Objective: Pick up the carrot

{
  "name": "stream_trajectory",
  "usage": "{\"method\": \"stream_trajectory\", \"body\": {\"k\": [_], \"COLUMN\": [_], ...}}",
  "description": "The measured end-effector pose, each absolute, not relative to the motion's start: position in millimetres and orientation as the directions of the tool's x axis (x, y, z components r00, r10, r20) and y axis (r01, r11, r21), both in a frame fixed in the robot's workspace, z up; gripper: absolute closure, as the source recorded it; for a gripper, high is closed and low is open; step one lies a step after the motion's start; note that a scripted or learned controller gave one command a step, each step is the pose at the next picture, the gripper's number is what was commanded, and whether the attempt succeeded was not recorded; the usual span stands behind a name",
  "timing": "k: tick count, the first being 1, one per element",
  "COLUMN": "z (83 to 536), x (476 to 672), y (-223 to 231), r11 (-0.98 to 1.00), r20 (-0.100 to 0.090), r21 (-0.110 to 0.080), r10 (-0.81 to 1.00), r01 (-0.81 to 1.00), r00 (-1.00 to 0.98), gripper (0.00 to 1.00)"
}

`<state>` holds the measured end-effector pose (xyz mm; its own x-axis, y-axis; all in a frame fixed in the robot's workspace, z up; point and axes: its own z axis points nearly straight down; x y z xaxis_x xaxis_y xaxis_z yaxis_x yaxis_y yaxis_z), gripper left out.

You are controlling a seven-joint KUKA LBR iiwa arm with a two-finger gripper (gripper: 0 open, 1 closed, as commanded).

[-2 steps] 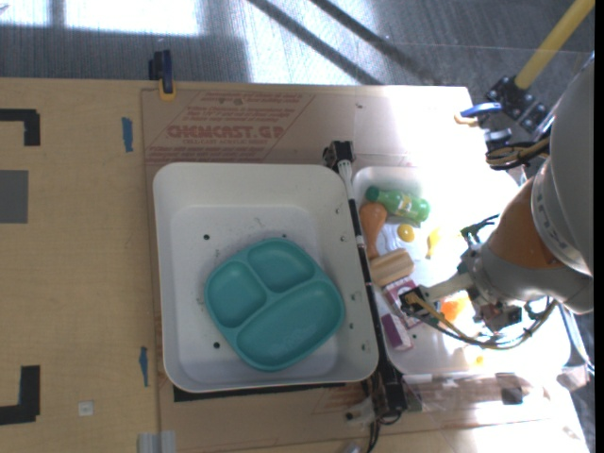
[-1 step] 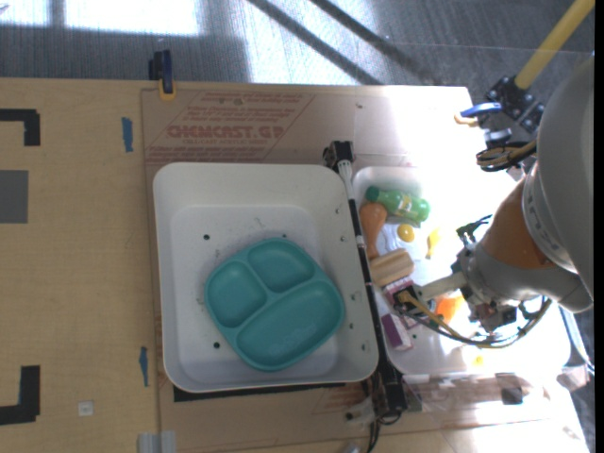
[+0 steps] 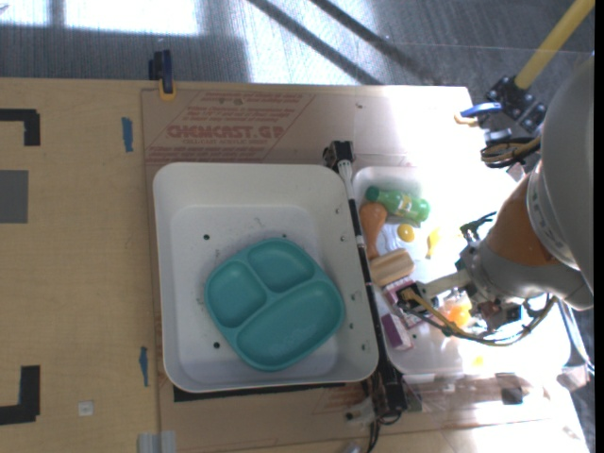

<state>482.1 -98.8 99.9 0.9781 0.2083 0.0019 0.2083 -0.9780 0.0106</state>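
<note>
Glare washes bin (image 3: 401,173) around carrot (image 3: 372,223).

Robotics lab: cardboard-covered desk (image 3: 75,253) with blue tape marks, clamp (image 3: 163,72) at its top edge, grey carpet beyond.

Bins: two white, left bin (image 3: 179,253) and right bin (image 3: 401,176)
Divided teal plate (image 3: 274,302): one
Carrot (image 3: 372,225): one
Green bottle (image 3: 397,203): one

Overhead slanted view onto both bins (image 3: 170,253)
</note>
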Motion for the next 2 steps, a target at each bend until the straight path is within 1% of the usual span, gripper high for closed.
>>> {"method": "stream_trajectory", "body": {"k": [1,2], "z": [108.2,91.7], "x": [482.0,483.2], "y": [-98.4,-140.2], "r11": [-0.978,-0.963], "r20": [-0.001,0.009], "r21": [0.009,-0.005], "r10": [0.210,0.269], "r01": [0.210,0.269], "r00": [0.978,0.963], "gripper": [1.00,1.00]}}
